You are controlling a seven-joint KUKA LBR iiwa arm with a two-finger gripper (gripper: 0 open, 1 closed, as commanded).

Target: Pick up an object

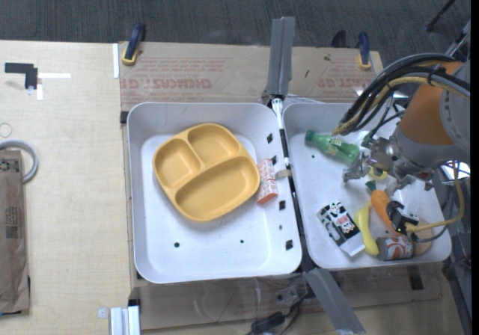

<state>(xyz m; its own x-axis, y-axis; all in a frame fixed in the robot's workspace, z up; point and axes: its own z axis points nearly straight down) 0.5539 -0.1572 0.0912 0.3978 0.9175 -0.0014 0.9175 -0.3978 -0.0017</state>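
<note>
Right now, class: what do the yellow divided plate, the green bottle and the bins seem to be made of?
Yellow divided plate: probably moulded plastic, matte, one even colour with soft rounded ridges. Green bottle: likely translucent plastic, slightly glossy. Bins: white, smooth, with rounded corners, probably plastic, though painted metal is possible.

Bright, even light; soft shadows

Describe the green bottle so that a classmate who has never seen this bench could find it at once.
Find the right-hand white bin. Near its far edge, left of the grey arm, the green bottle lies on its side. It is the one green thing there; the carrot and banana lie nearer the front.
</note>
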